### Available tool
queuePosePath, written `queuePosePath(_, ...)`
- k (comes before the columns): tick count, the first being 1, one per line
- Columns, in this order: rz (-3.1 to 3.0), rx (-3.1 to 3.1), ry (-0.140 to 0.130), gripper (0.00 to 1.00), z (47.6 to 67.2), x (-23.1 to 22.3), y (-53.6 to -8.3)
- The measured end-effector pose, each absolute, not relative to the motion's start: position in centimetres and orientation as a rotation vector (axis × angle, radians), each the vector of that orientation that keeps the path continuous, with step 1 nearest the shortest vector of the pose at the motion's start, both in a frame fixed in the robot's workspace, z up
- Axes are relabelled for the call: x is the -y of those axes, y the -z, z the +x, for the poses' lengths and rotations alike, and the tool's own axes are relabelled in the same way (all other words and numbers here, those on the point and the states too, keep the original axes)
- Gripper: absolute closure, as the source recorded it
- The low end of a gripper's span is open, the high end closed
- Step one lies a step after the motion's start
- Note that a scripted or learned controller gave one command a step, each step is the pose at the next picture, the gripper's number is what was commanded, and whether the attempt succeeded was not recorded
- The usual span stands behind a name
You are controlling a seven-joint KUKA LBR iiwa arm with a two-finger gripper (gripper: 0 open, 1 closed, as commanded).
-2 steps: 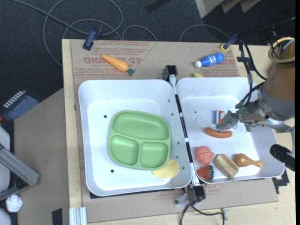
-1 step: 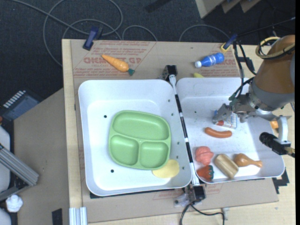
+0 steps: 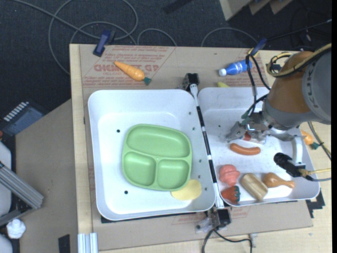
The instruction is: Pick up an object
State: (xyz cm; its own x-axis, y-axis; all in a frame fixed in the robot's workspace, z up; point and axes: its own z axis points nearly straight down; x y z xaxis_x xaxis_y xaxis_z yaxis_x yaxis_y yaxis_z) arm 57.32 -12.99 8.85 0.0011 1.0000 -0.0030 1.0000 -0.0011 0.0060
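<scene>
Green tray (image 3: 156, 156) fills left bin (image 3: 105, 109); tool (image 3: 243, 133), grip unclear, hovers above sausage (image 3: 245, 149).

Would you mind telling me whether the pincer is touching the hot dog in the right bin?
Apart. The camera view shows the pincer above the hot dog, with a strip of white bin floor visible between its tips and the sausage.

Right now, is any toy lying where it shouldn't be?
Yes. An orange plastic carrot and a blue-and-white bottle lie on the brown bench board behind the white bins, outside them, while the other toy food sits inside.
</scene>
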Motion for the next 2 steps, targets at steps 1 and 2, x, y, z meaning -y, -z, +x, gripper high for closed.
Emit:
queuePosePath(1, 2.211, -2.207, -0.007, 1.0, 57.5, 13.2, -10.1)
queuePosePath(2, 2.221, -2.219, -0.001, 1.0, 55.2, 14.0, -13.2)
